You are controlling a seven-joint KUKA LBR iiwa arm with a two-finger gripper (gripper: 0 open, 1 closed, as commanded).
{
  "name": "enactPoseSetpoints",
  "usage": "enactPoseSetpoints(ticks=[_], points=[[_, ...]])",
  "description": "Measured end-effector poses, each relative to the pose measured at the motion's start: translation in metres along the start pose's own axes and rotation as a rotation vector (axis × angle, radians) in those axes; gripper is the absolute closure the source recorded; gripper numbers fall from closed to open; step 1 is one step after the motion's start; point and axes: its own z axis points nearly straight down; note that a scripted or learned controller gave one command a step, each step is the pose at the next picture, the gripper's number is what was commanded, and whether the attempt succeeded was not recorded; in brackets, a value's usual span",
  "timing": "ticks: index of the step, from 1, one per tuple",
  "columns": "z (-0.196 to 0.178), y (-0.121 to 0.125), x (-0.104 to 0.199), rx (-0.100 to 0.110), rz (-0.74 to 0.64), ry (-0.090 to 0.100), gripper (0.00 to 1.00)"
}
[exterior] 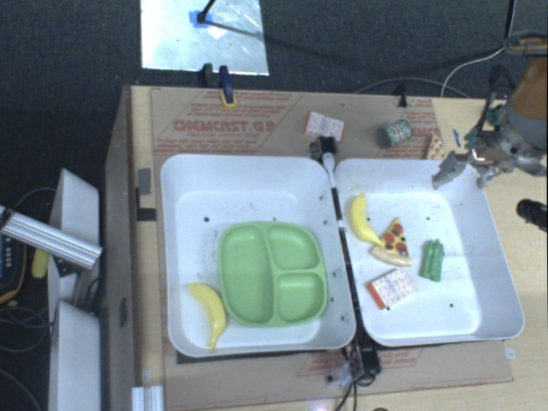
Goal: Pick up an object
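Gripper [467,168] over right bin [497,255] far right corner, fingers spread wide, nothing between. In right bin: banana [363,220] at left wall, pizza slice [395,240] beside it, green piece [431,260] mid-bin, red-white box [392,290] toward near edge.

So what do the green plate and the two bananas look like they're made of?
The green plate looks like moulded plastic: one even colour, matte, with rounded compartment ridges. The left banana and right banana seem to be plastic toys, given their uniform yellow and smooth look, though that is not certain.
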Motion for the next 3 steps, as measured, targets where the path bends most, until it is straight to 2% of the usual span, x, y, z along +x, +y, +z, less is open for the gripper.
enactPoseSetpoints(ticks=[1,2,3], points=[[0.121,-0.034,0.044,-0.003,-0.001,0.0,0.0],[0.123,-0.09,0.084,0.002,0.002,0.001,0.0],[0.109,-0.087,0.083,-0.007,0.002,-0.001,1.0]])
